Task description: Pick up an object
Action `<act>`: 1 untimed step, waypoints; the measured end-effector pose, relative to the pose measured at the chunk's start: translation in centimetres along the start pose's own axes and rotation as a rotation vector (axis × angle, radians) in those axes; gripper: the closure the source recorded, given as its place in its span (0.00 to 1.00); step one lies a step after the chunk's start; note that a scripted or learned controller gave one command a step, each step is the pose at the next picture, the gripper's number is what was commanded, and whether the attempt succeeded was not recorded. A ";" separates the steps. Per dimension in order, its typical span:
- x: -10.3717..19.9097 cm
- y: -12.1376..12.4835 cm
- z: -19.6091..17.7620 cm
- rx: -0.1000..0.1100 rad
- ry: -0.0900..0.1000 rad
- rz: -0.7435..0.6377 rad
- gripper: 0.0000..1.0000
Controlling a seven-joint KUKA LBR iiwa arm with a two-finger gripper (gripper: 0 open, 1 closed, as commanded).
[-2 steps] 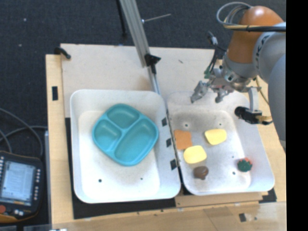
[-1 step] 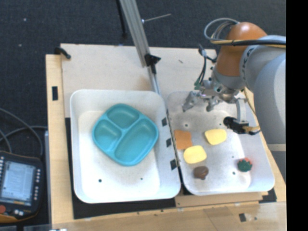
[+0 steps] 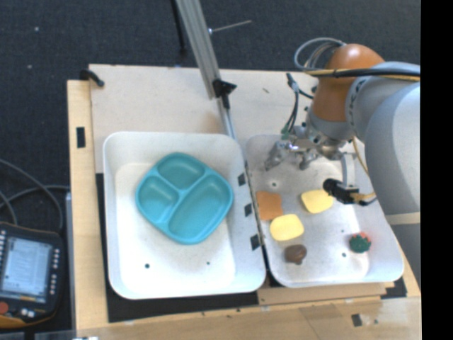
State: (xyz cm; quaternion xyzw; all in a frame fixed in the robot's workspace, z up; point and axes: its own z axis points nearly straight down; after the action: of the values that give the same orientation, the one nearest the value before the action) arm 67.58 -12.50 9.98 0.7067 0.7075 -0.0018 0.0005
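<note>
While the hand (image 3: 290,154) hangs open and empty, it looks pre-grasp; next it probably drops onto the flat orange square (image 3: 269,205) just below.

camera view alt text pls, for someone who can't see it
A grey arm's gripper hovers at the far end of the right bin, which holds two yellow pieces, an orange square, a brown lump and a small green object. The left bin holds a teal divided plate.
</note>
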 end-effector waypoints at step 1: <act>-0.1 0.1 -1.4 -0.006 -0.001 -0.001 1.00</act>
State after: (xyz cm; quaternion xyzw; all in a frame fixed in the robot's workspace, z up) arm 67.73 -12.58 11.34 0.7065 0.7077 -0.0002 0.0029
